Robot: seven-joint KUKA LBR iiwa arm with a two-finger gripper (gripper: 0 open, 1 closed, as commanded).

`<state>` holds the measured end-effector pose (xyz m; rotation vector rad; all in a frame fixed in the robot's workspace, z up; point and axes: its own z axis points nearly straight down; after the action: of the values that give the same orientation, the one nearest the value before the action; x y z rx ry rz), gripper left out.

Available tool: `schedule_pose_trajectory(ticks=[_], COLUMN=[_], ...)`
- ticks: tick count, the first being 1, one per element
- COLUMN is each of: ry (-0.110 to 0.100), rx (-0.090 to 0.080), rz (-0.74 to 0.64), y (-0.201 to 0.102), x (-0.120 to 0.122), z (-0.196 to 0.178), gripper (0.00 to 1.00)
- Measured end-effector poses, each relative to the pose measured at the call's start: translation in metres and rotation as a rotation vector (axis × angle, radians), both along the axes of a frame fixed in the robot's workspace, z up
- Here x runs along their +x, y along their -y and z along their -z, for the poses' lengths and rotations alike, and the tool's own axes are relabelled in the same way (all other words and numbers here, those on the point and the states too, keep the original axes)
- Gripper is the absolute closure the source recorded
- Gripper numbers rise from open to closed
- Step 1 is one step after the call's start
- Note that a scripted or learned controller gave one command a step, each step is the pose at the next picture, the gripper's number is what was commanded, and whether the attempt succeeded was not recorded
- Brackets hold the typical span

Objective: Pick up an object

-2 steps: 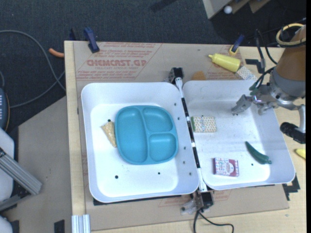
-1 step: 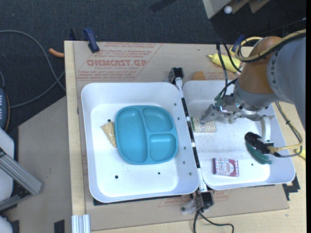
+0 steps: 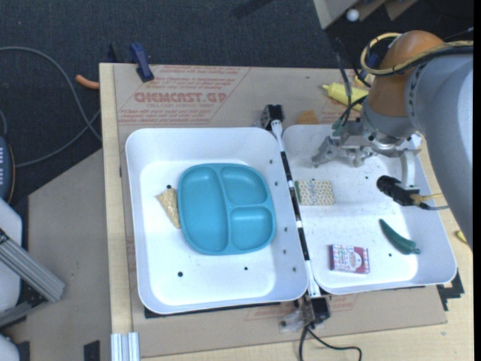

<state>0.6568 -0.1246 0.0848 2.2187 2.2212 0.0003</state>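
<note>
Hovered with gripper (image 3: pixel 331 153) above right bin (image 3: pixel 436 273), jaw state unclear; next needed descent onto patterned sponge (image 3: pixel 315 192)

teal divided plate (image 3: pixel 225 207), white bins (image 3: pixel 150 277), red patterned packet (image 3: pixel 349 259), green tool (image 3: pixel 398 236), speckled sponge (image 3: pixel 315 192).

glossy plastic tray (image 3: pixel 225 209), smooth white bins (image 3: pixel 150 171)

Tan sponge (image 3: pixel 169 204) half hidden under blue plate (image 3: pixel 226 207); arm (image 3: pixel 443 89) cut off right.
</note>
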Motion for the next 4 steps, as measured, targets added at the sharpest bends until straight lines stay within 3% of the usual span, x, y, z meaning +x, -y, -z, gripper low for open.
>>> schedule_pose_trajectory(ticks=[1, 2, 3, 4], ry=[-0.003, -0.002, -0.002, -0.004], rx=[0.002, 0.001, 0.001, 0.002], rz=[0.000, -0.001, -0.001, 0.002], y=[-0.030, -0.030, -0.030, -0.033], x=[-0.036, -0.036, -0.036, -0.046], z=[0.000, -0.010, -0.010, 0.000], gripper=[0.00, 1.00, 0.00, 0.00])
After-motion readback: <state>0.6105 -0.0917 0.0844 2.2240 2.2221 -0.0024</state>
